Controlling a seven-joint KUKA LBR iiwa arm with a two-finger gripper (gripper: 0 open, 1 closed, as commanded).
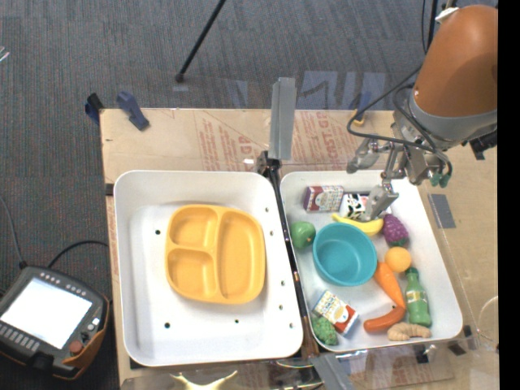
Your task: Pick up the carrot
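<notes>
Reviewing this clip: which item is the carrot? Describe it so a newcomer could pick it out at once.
Start at the right-hand white bin, the one holding the teal bowl. The carrot lies just right of that bowl and below the round orange fruit, beside the green bottle. It is a plain tapered orange cone, straighter than the curved orange-red piece nearer the bin's front edge.
</notes>
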